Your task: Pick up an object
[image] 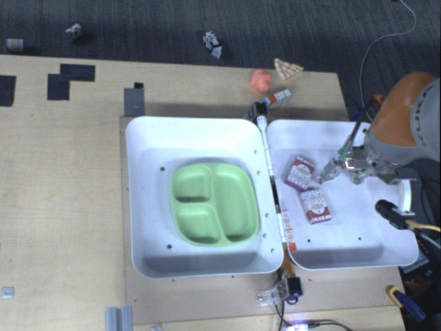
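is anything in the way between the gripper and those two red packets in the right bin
Nothing visible. The gripper sits low in the right bin, right beside the upper red packet; the lower red packet lies just below.

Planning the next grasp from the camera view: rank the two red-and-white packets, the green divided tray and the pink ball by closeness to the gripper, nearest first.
From the gripper in the right bin:
1. Upper red-and-white packet, just to its left in the view.
2. Lower red-and-white packet, below and slightly left of it, a little farther.
3. Pink ball, on the bench beyond the bins.
4. Green divided tray, in the left bin.
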`<state>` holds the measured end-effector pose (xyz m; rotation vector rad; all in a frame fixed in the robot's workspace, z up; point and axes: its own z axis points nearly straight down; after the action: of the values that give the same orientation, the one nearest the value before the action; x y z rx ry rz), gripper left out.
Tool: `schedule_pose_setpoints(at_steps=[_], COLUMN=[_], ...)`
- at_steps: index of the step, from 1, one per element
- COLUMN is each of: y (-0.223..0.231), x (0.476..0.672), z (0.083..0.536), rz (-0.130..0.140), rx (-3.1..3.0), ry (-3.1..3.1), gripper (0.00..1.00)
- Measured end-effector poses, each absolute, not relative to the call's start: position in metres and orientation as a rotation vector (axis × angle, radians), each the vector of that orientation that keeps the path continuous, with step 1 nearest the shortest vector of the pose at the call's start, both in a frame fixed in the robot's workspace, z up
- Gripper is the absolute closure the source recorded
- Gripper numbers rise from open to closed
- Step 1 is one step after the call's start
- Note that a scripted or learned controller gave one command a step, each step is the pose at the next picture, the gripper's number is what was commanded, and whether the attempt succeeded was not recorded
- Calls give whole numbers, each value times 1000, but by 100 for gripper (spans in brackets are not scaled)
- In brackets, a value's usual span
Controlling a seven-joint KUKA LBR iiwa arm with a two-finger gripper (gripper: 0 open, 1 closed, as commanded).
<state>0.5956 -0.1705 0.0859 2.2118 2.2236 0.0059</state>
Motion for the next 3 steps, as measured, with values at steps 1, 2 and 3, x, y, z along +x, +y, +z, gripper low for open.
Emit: schedule_pose_setpoints(at_steps=[1,2,3], y=[-142,-142,-142], x=[547,549,549], z=[87,98,98], rz=[7,12,12], rx=[2215,2210,2210], ry=[2220,2217,2218], gripper=[0,100,0])
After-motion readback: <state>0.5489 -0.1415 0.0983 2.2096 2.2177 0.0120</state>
